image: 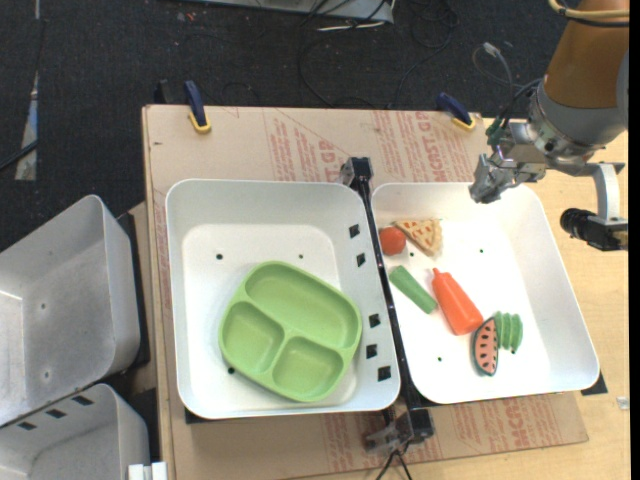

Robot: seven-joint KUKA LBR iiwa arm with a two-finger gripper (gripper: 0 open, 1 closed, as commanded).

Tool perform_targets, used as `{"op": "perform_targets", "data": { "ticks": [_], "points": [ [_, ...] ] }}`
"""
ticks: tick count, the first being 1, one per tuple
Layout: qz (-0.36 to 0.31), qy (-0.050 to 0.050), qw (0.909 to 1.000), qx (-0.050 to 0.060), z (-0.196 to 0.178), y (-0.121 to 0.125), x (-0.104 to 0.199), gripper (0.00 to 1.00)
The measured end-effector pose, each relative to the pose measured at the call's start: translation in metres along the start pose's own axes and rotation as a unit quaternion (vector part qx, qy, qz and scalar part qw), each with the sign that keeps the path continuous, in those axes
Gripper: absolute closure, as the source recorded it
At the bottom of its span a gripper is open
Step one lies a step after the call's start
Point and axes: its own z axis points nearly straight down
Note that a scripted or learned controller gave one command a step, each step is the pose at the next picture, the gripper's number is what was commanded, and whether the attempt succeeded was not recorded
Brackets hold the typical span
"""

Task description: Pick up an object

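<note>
Cardboard-topped surface [300, 133] carries two white bins; the left bin [190, 208] holds a green divided plate [290, 330]. Over the right bin's [560, 268] far rim the pincer [487, 190] hovers, its opening impossible to tell. The orange carrot [457, 302] lies mid-bin, well apart: best dropping straight across its narrow width, clear of the green bean [412, 289].
</note>
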Motion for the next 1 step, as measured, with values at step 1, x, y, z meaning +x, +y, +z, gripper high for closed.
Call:
{"op": "perform_targets", "data": {
  "ticks": [1],
  "points": [
    [-0.002,0.002,1.0,0.005,0.0219,0.0107,0.0524,1.0]
  ]
}}
